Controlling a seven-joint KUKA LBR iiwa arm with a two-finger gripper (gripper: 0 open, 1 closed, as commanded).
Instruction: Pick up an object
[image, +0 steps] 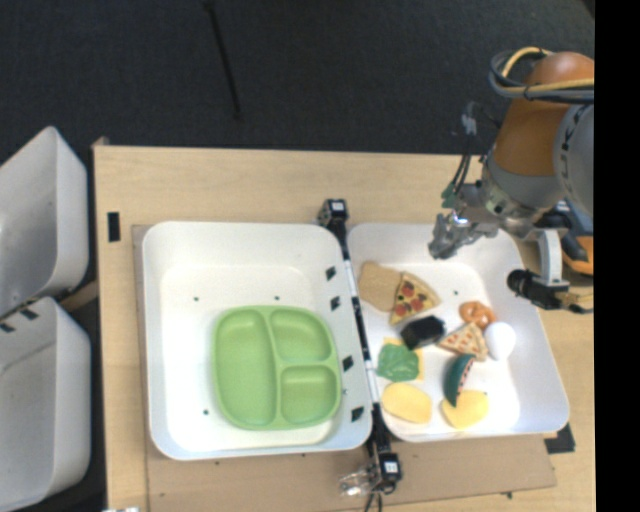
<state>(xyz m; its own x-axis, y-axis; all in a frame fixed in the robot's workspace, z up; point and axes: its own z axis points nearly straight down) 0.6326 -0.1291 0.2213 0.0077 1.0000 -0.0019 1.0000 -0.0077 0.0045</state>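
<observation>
We see the gripper over the back of the right bin, near its far rim; we can't tell how it's set and nothing shows in it. The arm comes in from the right, orange band up top. Below the gripper, apart from it, the toys sit in a cluster on the bin floor: a tan slice touching a pizza wedge, a black block just in front of those, a second pizza wedge beside an orange ring and a white egg. Nearer the front: green lump, yellow piece, a dark green wedge and another yellow piece. Left bin holds a green divided tray, flat, towards its front right. Both bins sit on the bench, side by side and touching.
</observation>
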